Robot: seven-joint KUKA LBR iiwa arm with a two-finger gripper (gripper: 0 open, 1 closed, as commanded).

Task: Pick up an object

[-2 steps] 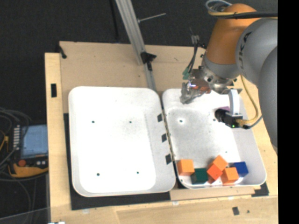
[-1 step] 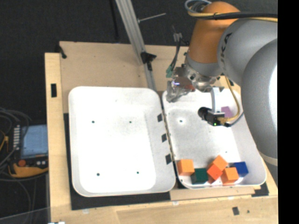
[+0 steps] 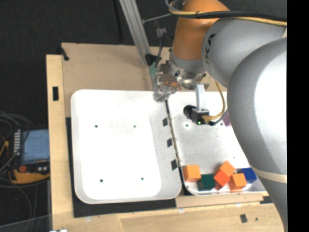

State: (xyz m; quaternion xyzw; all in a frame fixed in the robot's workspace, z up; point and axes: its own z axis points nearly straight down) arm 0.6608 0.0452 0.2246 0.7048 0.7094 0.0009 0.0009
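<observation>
Blocks sit in a little bunch at the near end of the right bin (image 3: 193, 129), the part closest to the camera. One orange block (image 3: 192, 172) is on the left of the bunch. A dark green block (image 3: 207, 181) is just beside it. Two more orange blocks (image 3: 224, 173) (image 3: 237, 181) are next, close together, and a blue block (image 3: 249, 174) is at the right end, near the big grey arm (image 3: 256, 81). The blocks lie close to each other, and some may touch.

The pincer (image 3: 161, 92) is far from them, at the other end of the right bin. It is up by the far rim, right where the right bin meets the left bin (image 3: 116, 144). So the blocks are well apart from the pincer, down at the near end of that bin.

It is too small and dark to tell if the pincer is wide or closed, or if it has hold of anything.

A small black part with a tiny green light (image 3: 198, 115) hangs over the right bin, just beside the pincer. An orange band (image 3: 190, 28) wraps the arm above the pincer.
</observation>
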